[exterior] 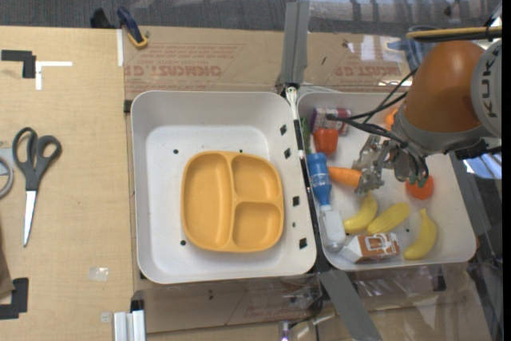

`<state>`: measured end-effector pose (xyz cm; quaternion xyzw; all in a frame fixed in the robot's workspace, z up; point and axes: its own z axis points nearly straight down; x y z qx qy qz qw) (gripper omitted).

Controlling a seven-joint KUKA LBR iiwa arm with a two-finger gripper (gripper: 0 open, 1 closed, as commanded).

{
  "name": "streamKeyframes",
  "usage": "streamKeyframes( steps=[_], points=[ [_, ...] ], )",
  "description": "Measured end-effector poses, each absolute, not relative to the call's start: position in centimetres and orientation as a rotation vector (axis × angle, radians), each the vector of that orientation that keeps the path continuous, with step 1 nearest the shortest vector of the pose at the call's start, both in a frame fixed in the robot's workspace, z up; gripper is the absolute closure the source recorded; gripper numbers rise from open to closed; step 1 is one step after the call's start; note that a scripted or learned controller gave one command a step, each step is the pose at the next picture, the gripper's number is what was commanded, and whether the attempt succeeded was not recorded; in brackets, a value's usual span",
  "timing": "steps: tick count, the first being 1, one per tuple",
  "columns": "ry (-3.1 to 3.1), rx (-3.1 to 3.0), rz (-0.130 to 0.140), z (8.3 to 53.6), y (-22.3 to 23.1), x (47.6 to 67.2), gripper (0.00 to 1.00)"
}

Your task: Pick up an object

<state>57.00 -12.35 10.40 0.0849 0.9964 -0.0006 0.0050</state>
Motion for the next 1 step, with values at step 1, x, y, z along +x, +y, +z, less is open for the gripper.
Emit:
streamKeyframes(
  steps=[1],
  points=[
    [3.094,0.510,-0.003,9.35,-9.63,60.38,1.00]
  ],
)
